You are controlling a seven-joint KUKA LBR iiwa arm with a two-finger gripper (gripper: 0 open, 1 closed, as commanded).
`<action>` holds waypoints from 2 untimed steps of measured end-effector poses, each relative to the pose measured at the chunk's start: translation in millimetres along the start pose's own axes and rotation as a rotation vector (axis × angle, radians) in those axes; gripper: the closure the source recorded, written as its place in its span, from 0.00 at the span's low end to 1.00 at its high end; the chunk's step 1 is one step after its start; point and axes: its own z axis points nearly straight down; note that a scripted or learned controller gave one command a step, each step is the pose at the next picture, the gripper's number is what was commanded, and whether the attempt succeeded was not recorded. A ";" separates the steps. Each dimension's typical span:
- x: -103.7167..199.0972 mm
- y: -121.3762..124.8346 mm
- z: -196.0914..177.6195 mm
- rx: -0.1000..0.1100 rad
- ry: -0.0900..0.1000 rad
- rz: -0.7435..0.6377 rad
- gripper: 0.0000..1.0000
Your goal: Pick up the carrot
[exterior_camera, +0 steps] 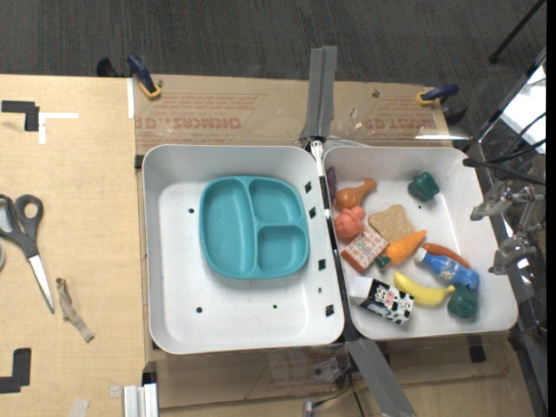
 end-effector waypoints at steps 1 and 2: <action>5.1 11.2 141.3 0.000 0.001 0.075 0.00; -54.0 63.2 163.9 0.001 -0.003 -0.132 0.00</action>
